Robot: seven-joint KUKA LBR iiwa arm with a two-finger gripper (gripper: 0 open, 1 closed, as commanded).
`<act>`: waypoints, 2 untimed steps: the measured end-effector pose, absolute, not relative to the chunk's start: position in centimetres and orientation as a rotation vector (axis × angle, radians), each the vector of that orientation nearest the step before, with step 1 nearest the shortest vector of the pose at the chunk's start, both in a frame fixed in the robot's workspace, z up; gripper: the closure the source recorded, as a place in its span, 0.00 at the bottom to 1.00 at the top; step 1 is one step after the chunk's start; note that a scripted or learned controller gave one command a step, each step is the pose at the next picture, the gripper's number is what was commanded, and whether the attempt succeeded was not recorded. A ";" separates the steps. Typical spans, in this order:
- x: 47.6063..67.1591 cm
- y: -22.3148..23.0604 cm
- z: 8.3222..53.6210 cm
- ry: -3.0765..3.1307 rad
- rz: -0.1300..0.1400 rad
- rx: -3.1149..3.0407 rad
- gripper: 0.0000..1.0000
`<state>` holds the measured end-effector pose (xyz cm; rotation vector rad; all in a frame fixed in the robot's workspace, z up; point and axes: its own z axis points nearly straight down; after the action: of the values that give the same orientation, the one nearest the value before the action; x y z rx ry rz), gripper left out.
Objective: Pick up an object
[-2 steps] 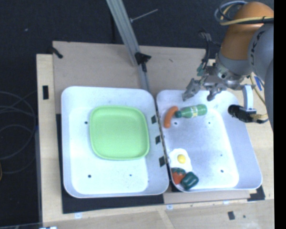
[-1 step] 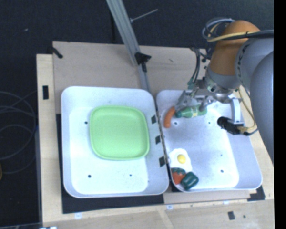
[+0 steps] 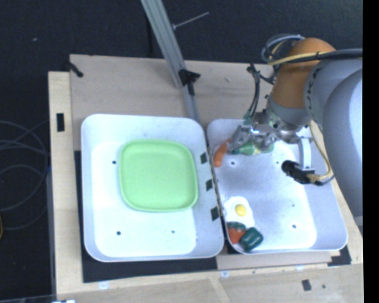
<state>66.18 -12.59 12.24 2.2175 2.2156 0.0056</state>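
My gripper (image 3: 251, 137) hangs low over the back left part of the right bin (image 3: 303, 226). Directly below it lies a small green object (image 3: 244, 149) with a yellowish piece (image 3: 265, 146) beside it; I cannot see whether the gripper touches either. An orange object (image 3: 219, 155) rests against the bin's left wall, just left of the gripper. In the front left corner sit a fried-egg toy (image 3: 239, 209), a red object (image 3: 235, 233) and a dark green object (image 3: 252, 238).
The left bin (image 3: 101, 232) holds a light green square plate (image 3: 158, 175). A grey metal pole (image 3: 167, 36) slants up from between the bins at the back. A black connector with a cable (image 3: 297, 170) hangs from the arm over the right bin.
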 end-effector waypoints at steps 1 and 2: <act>66.1 -12.7 13.1 2.215 0.005 2.220 1.00; 66.1 -11.7 18.6 2.219 0.006 2.218 1.00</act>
<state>66.08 -11.70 18.57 2.2183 2.2192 0.0057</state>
